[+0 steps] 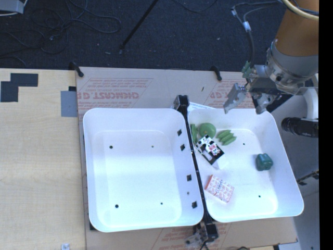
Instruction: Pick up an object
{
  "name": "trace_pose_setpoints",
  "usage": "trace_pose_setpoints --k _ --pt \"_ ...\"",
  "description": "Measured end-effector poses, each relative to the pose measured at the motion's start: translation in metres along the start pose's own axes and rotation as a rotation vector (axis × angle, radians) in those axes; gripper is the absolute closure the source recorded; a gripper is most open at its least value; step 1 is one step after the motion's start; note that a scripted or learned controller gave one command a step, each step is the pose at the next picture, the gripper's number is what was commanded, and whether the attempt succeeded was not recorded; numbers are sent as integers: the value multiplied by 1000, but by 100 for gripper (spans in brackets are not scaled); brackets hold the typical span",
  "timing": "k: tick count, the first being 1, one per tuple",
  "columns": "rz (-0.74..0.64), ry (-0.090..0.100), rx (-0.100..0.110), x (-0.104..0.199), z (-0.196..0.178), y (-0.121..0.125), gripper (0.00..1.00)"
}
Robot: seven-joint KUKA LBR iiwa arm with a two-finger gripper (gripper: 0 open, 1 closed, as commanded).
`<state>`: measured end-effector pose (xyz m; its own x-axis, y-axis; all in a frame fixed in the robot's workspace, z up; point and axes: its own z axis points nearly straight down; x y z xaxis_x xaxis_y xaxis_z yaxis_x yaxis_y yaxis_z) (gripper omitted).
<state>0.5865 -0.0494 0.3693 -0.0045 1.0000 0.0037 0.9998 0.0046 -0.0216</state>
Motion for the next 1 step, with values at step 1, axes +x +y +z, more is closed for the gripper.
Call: trace_pose_setpoints --k 1 --pt "3 -2 -2 25 192 12 0"
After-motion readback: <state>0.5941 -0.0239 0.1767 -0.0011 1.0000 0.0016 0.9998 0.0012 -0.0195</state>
